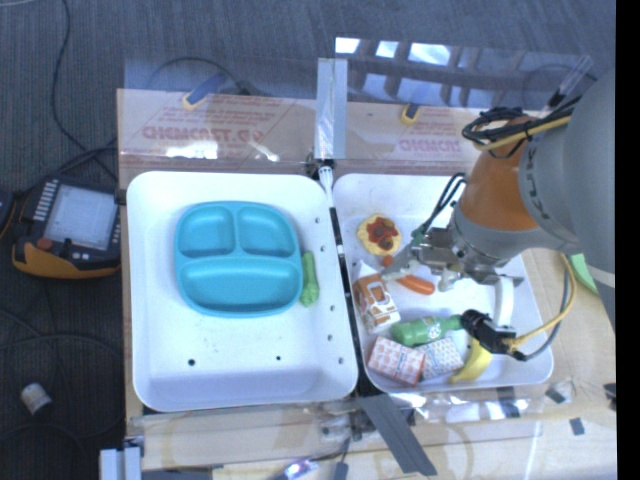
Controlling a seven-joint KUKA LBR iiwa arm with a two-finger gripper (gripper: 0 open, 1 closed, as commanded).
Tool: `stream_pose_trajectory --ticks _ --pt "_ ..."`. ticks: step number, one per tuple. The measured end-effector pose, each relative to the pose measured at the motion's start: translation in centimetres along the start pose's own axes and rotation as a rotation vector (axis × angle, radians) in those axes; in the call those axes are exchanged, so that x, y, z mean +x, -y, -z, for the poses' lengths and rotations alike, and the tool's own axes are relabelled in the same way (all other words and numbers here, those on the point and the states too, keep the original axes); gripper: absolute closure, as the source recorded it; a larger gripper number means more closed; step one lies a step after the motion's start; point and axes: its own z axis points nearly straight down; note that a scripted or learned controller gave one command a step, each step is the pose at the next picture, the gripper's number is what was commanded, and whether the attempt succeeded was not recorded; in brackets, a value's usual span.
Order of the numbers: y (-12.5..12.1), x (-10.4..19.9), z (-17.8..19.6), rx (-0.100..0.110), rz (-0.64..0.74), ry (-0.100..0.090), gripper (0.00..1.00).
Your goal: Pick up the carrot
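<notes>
Carrot [415,286] looks to me like light, stiff, slick toy plastic, lying just below the pizza toy [381,234]. I'd pinch it across its thicker middle. End effector [432,260] hovers beside it; whether it is clenched or released I cannot tell.

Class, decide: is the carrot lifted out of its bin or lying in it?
Lying in it. The carrot rests on the right bin's floor beside the gripper.

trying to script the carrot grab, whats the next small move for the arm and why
Probably a short shift left and down. The carrot lies loose on the floor of the right bin, between the small pizza and the green bottle, while the gripper sits just to its right and above, nothing held. Centring over the carrot first should keep it off the neighbours.
</notes>
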Motion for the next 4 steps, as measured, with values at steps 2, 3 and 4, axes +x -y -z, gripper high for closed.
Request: stream_pose_trajectory --ticks 2,3,4 --pt "3.0 -2.7 2.4 0.009 0.277 -0.003 0.00" --pt "-4.8 -1.4 -2.3 -0.006 0.658 0.001 0.00" --pt "-5.0 -1.3 -1.6 -0.009 0.659 -0.003 1.00"
